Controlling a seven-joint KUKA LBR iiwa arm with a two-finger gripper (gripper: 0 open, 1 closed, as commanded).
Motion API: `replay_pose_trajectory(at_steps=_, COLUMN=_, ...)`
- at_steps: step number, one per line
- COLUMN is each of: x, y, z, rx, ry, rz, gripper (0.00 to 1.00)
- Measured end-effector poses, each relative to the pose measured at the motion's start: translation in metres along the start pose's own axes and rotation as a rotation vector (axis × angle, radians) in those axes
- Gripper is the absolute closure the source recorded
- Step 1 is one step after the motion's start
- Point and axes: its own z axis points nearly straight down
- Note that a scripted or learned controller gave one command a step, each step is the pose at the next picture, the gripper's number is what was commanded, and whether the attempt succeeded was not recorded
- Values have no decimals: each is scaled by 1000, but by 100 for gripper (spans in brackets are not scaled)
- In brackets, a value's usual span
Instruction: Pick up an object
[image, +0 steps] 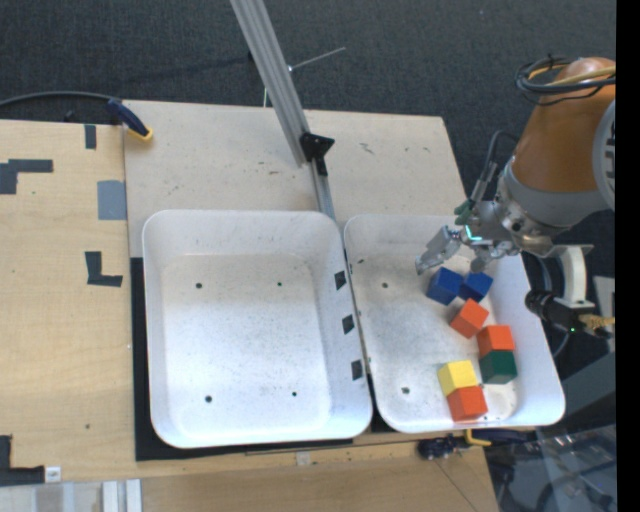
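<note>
Gripper (455, 252) hung w/ jaws spread right over blue block (444, 287) in right bin (400, 330), nothing held. Pick not yet done; descent, closing & lift all looked left.

A metal rail (285, 90) slants over the wooden surface (60, 300); grey tape patches (112, 199) and a yellow-tipped cable (130, 119) lie left.

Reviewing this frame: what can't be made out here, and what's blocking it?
- Pincer: open or shut cannot be told; it is small and its tips blur over the blue blocks.
- Any contact between pincer and blue blocks: too small to tell from above.
- Arm: cut off by the right edge.
- Green block: partly tucked under the orange block beside it.
- Right bin: far-right rim hidden by the arm.
</note>
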Motion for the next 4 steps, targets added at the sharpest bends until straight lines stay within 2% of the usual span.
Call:
replay_pose_trajectory(at_steps=1, x=0, y=1, z=-2, rx=-4, ry=-1, rz=-1, gripper=0)
replay_pose_trajectory(at_steps=4, x=4, y=-15, z=167, rx=3, ry=0, rz=0, gripper=0)
